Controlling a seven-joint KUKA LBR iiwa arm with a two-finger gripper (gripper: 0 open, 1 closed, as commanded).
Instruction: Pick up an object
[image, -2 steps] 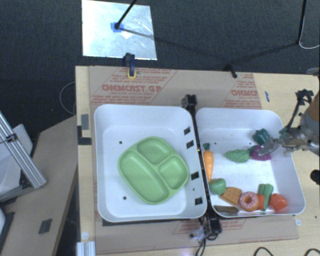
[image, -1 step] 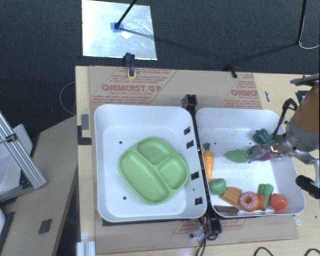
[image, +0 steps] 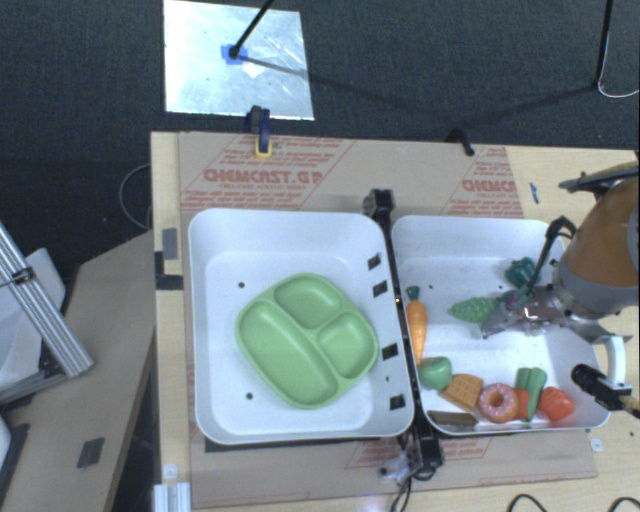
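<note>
**Ana:** Right, where is the gripper (image: 497, 322) sitting?

**Ben:** Low in the right bin (image: 440, 245), at the end of the arm (image: 600, 260) coming in from the right. Its tip is touching the right end of a green leafy toy (image: 470, 309) that lies in the middle of that bin. Whether the fingers are spread or pressed together cannot be told; the wrist blurs into the toy there.

**Ana:** So is the leafy piece the likely target?

**Ben:** That would be the guess. It looks like light moulded plastic, thin and ridged, probably a bit flexible at the edges. A pinch across its narrow width near the stalk end seems safer than one at the frilly tip, which could bend and slip out.

**Ana:** Anything crowding it?

**Ben:** A carrot (image: 416, 326) stands just beside it against the divider. A dark teal piece (image: 521, 270) lies near the wrist. Along the bottom wall sit a green pepper-like toy (image: 434, 373), a cracker (image: 463, 389), a pink doughnut (image: 497, 401) and red and green bits beside it.

**Ana:** And the left bin (image: 215, 300)?

**Ben:** It holds a green divided plate (image: 306, 340), well apart from the gripper.
</note>
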